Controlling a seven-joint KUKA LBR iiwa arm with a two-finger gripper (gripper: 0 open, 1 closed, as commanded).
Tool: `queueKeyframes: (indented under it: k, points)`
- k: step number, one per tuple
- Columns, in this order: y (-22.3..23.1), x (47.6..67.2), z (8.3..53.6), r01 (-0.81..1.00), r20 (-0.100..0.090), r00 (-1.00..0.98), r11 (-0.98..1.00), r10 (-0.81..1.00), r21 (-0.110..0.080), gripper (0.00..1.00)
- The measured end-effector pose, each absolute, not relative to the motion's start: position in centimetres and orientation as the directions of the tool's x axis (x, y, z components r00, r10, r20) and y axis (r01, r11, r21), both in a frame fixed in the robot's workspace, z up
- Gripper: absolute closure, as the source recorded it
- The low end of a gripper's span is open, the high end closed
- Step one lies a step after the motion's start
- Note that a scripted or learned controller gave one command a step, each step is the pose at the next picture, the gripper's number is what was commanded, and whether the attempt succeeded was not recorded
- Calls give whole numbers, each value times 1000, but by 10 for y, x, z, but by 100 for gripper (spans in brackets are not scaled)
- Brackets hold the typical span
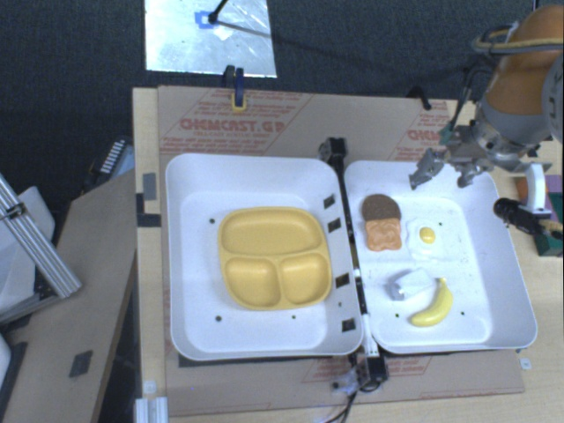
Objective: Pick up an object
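Banana (434, 307): yellow, curved, lying in the near part of the right bin (502, 271), its upper tip pointing far and slightly right.
White piece (411, 283): a pale, crumpled-looking object just left of the banana, touching or almost touching it; what it is cannot be told.
Fried egg (426, 240): a flat white toy with a yellow yolk, in the middle of the right bin, far of the banana.
Orange slab (383, 234): a squarish orange-pink piece just left of the egg.
Brown round (381, 207): a dark brown disc touching the far edge of the orange slab.
Gripper (447, 174): above the far edge of the right bin, its two fingers spread apart with nothing between them; well apart from every object in the bin.
Arm (520, 86): grey with an orange band, reaching in from the right.
Left bin (189, 236): holds a yellow divided plate (271, 257) with three compartments, sitting in the middle.
Bench surround: brown cardboard (238, 122) with red lettering lies under both bins; a shiny sheet (210, 25) lies beyond on the far side.
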State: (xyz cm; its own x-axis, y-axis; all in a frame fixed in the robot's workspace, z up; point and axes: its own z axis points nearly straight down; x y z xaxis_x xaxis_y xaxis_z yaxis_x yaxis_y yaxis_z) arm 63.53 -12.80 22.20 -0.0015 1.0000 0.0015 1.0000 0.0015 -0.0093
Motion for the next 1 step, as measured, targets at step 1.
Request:
queueKeyframes:
  k: [1]
  points:
    - [-128,638,228,1000,0,-3,3,1000,2,0]
